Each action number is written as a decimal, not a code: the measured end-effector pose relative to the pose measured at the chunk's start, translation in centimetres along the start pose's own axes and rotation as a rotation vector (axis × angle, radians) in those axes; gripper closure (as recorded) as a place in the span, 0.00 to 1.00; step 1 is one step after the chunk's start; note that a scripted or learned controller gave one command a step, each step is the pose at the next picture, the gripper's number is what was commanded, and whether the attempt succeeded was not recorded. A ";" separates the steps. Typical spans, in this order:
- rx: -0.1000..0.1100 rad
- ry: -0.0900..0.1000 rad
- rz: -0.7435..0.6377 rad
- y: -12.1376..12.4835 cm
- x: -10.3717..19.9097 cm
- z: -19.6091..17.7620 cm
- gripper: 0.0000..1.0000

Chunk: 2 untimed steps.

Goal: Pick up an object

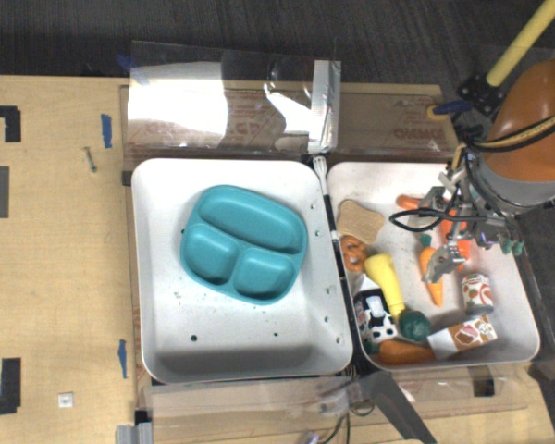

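Toys (416, 317) crowd right bin (523, 345); teal tray (244, 241) fills left bin (157, 192)

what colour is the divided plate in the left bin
Teal blue; the plate shows best in the overhead camera view.

arm (527, 128) cut off at right edge, pincer (447, 259) grip unclear

Robotics lab bench.
Two white bins (157, 248) on a plywood bench (46, 248) with black tape marks (9, 123), cabled robot arm (527, 128).
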State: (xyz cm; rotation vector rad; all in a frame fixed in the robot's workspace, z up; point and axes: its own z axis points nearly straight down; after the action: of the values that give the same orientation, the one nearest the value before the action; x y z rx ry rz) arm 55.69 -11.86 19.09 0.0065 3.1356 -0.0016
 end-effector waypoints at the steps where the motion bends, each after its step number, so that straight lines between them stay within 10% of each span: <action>1: 0.001 -0.006 0.034 -6.1 -2.4 10.2 0.00; 2: 0.000 -0.003 0.209 -5.7 1.3 10.2 0.00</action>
State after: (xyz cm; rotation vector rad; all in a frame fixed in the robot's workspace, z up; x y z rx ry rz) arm 54.39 -17.59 8.87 0.3327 3.1144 -0.0009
